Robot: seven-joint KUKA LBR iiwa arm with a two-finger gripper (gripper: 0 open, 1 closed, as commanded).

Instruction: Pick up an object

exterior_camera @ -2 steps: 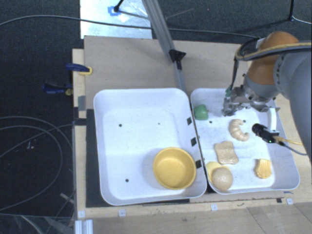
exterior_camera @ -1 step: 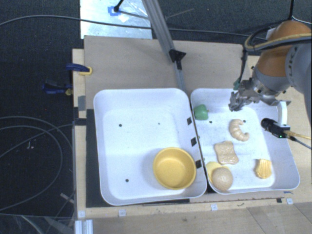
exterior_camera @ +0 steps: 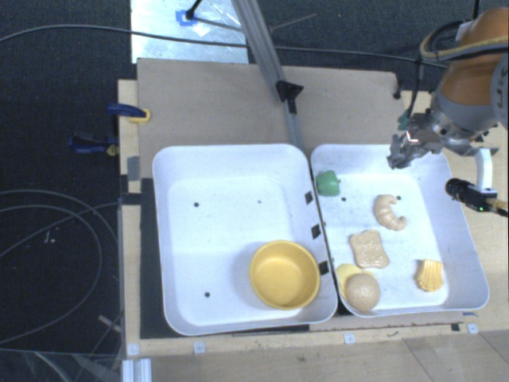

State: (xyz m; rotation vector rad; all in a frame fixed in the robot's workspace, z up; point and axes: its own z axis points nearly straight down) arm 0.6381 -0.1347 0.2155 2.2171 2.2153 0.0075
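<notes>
Claw (exterior_camera: 400, 156) hovering over right white bin's (exterior_camera: 465, 273) far corner, apparently approaching; grip state impossible to tell. Nearest candidate, pale curved croissant-shaped toy (exterior_camera: 389, 212), lying just below it, untouched, awaiting pickup.

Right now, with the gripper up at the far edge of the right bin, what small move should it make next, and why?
Probably ease the gripper toward the croissant and lower: it hangs over the right bin's far rim with nothing under it, and the croissant is the nearest object.

One fixed cam above bench, slanted down, both bins (exterior_camera: 238, 161) in frame
</notes>
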